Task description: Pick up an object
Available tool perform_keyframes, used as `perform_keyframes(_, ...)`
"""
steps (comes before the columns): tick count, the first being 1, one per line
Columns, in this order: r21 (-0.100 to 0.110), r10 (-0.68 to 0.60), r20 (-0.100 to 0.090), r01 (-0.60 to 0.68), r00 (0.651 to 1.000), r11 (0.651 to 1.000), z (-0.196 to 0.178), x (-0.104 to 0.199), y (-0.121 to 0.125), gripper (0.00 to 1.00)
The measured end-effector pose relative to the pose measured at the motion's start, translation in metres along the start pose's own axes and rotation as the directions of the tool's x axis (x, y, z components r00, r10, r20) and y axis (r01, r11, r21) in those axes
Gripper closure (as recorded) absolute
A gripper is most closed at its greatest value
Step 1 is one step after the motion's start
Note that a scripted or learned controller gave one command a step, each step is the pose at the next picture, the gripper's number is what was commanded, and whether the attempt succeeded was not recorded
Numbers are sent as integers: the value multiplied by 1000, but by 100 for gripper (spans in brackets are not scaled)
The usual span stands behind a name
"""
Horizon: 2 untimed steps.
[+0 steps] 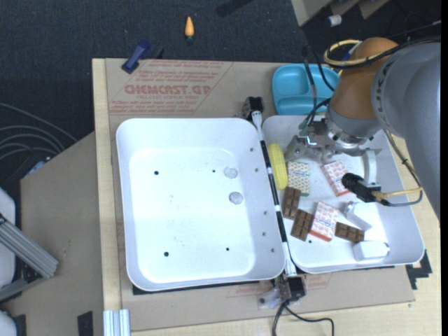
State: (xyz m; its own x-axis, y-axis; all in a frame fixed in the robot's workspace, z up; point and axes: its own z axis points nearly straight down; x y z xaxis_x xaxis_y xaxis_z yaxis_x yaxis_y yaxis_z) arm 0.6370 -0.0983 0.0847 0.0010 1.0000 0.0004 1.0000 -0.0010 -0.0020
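Our two-finger gripper [334, 145] hangs low over the far end of the shallow white right-hand bin [406, 222]; we cannot tell its state from this angle. Candidates lie near it: a yellow oblong sponge [278, 165], a checked paper packet [299, 176] and brown chocolate-like bars [296, 213]. We should centre over one isolated piece and descend vertically, clear of the bin wall.

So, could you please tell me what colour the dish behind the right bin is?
The dish is light blue, seen best in the camera view.
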Motion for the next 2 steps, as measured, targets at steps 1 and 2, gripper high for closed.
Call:
perform_keyframes(1, 1, 0, 0, 0, 1000, 1000, 1, 2, -87, 0)
perform_keyframes(2, -2, 1, -1, -1, 1000, 1000, -9, 2, -86, 100)
